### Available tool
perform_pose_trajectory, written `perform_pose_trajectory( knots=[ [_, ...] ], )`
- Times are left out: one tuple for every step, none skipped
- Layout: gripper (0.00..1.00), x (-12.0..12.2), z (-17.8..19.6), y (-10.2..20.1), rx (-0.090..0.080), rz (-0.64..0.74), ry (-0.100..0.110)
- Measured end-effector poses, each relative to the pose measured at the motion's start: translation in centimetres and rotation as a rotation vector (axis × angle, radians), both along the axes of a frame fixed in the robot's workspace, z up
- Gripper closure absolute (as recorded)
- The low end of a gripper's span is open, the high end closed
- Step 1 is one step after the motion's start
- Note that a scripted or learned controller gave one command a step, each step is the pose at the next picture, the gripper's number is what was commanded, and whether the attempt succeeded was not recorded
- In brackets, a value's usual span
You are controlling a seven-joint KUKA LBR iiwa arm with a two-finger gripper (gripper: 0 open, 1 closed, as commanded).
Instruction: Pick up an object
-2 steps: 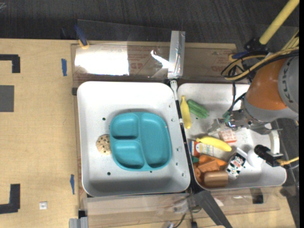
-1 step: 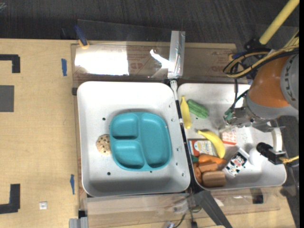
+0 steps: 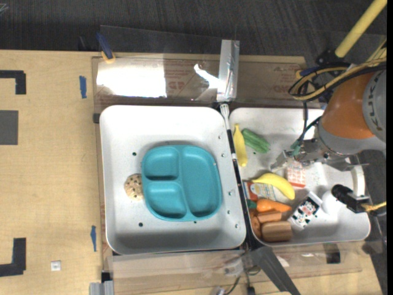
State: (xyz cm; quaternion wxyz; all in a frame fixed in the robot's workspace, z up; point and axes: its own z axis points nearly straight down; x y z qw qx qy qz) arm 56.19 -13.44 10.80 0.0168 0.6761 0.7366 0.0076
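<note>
Two white bins (image 3: 116, 165), one teal divided plate (image 3: 182, 180), one cookie (image 3: 133, 185), one banana (image 3: 274, 185), one green pepper (image 3: 255, 141), gripper (image 3: 299, 157) low in the right bin, grip state impossible to tell.

The arm (image 3: 356, 112) is cut off by the frame's right edge. Beneath its wrist, the claw (image 3: 301, 158) is too blurred to read. The banana (image 3: 274, 186) partly hides the carrot (image 3: 270, 205) just below it.

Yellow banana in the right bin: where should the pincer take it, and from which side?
Judging from its pose, grip the curved yellow plastic banana across its thick middle, coming straight down. It lies flat on top of the pile, and its long sides look free, though the orange carrot crowds its lower edge.
</note>
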Motion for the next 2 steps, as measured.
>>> perform_pose_trajectory(
  knots=[
    [0.0, -2.2, -1.5, -1.3, 0.003, 0.027, 0.014],
    [0.0, 0.8, -2.1, 1.9, 0.009, 0.072, 0.027]
  ],
)
